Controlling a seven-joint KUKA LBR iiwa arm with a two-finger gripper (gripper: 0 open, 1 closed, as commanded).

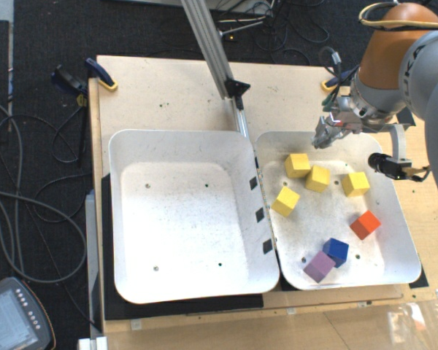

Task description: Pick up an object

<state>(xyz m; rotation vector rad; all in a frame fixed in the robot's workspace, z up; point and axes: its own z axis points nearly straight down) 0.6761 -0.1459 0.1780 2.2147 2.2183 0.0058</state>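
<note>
The right bin [394, 257] holds several small blocks. Yellow blocks lie at the back: one [298, 165], another [318, 179], a third [355, 184], and one further left [285, 200]. An orange block [365, 224] sits mid-right. A blue block [336, 251] touches a purple block [320, 266] near the front. My gripper [325, 136] hangs above the back rim of the right bin, behind and above the yellow blocks. Nothing shows between its fingers.
The left bin [131, 195] stands beside the right one. A slanted metal rod [208, 39] runs down to the bins' shared back corner. Clamps sit at the bench's back corners, one on the left [101, 75]. Cables lie on the floor.
</note>
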